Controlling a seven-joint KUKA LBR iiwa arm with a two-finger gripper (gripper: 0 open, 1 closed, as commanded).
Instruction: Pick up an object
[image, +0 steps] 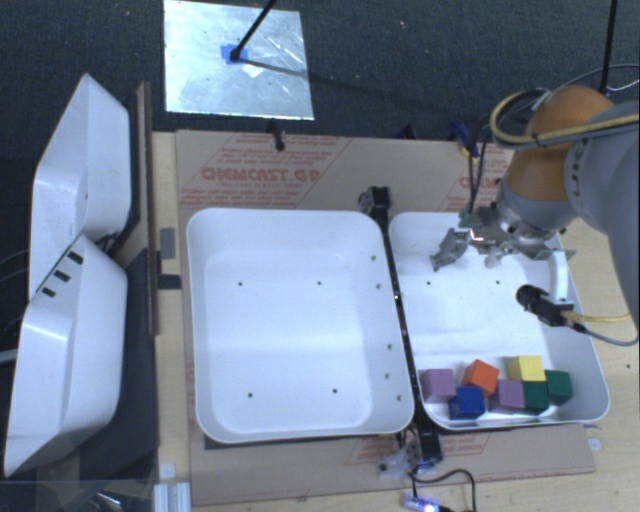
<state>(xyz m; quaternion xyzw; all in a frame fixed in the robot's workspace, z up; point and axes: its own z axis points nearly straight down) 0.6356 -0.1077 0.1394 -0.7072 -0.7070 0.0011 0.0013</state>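
Camera view: blocks (497, 386) well apart from gripper (468, 247)

Landmark: block cluster (497, 386), packed along the right bin's (430, 300) near wall.
Open floor: bare white bottom just beyond the cluster.
Obstacle: arm (560, 170) hanging over the bin's far-right part.
Left barrier: rim and dark divider (400, 310) between bins.

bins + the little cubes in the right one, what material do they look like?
The two shallow white bins look like moulded plastic: smooth, slightly glossy, with rounded corners and rolled rims. The small coloured cubes at the right bin's near edge look matte and flat-coloured, with no shine; that suits painted wood or foam, and the view leaves it open which.
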